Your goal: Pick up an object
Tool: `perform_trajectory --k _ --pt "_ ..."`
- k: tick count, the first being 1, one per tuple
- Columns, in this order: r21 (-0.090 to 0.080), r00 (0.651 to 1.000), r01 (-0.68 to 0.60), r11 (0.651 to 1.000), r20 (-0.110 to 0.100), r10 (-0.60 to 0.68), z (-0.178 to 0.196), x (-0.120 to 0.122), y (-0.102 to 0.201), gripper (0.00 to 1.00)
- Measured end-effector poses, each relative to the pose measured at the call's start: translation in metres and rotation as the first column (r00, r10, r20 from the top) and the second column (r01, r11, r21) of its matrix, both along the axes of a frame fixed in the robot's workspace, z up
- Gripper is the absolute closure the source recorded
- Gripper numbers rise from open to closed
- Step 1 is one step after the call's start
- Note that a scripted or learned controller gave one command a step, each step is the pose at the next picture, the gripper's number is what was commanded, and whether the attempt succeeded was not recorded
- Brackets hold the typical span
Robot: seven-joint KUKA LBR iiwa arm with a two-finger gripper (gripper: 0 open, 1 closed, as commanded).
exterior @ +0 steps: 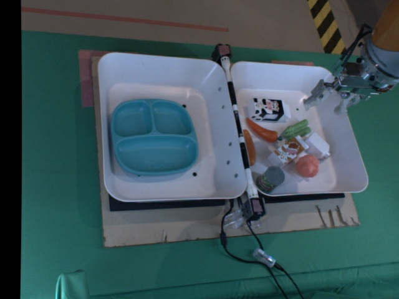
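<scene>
My gripper [329,98] hovers empty, fingers spread, at the right bin's [349,143] one o'clock corner; approach step, next descend onto the carton [268,109] at nine o'clock.

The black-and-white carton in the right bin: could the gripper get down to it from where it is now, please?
Probably yes. The carton lies at the back of the pile with nothing on top of it, and the gripper hangs above the same bin, to its right.

Grey arm [381,56], orange band, black cable along wrist, metallic silver claw [328,102].
</scene>
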State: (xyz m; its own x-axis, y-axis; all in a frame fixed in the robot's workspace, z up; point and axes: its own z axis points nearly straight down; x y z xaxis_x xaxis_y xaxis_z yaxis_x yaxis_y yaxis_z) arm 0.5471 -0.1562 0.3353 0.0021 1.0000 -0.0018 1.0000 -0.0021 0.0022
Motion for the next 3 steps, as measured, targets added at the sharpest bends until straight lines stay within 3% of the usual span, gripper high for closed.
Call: perform_trajectory --k 1,2,3 --pt "-0.001 1.000 -0.001 1.000 0.004 0.001 0.024 0.009 0.002 1.00" --pt "-0.002 1.000 0.002 1.000 0.001 -0.002 -0.012 0.006 -0.014 1.00" --pt "-0.001 1.000 0.002 1.000 -0.001 -0.002 -0.026 -0.020 -0.024 1.00"
